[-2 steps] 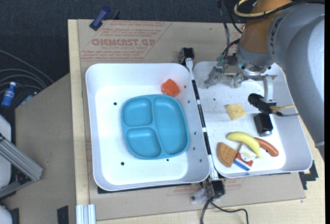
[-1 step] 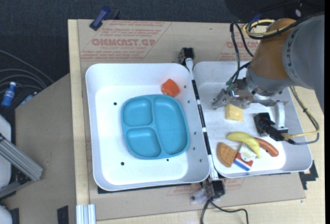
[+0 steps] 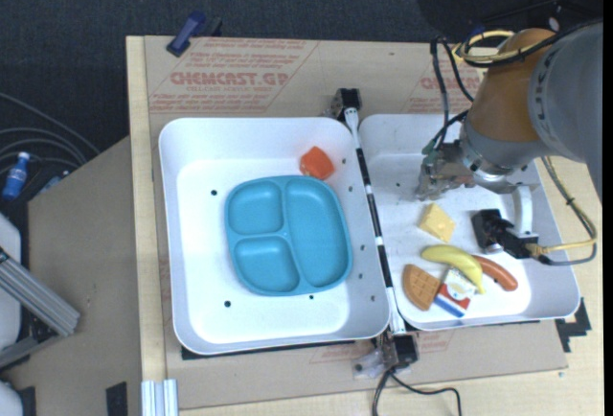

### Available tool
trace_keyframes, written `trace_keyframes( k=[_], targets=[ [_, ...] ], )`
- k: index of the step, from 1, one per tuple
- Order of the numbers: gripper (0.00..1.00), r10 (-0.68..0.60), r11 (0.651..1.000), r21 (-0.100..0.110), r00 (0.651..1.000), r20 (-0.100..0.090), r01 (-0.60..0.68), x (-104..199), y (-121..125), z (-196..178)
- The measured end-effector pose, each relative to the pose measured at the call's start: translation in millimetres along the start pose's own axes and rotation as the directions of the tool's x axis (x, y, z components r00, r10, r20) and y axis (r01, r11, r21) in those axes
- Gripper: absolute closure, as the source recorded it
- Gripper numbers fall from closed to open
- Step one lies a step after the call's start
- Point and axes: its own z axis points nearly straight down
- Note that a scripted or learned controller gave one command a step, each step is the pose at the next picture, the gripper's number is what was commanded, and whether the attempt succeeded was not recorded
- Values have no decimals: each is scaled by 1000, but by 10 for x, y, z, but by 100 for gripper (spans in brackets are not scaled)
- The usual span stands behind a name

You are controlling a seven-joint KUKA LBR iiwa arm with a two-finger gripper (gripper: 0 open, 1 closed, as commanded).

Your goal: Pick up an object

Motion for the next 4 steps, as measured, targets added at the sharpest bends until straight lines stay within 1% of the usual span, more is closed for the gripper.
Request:
trace_keyframes(
  k=[1, 2, 3, 4],
  targets=[
    [0, 0, 1000, 0, 1000, 0, 0, 0, -1, 1],
    [0, -2, 1000, -1, 1000, 1, 2, -175, 693, 97],
    [0, -1, 1000, 2, 1000, 0, 1, -61, -60, 103],
    [0, -2, 1000, -1, 1000, 1, 2, -33, 694, 96]
  ],
)
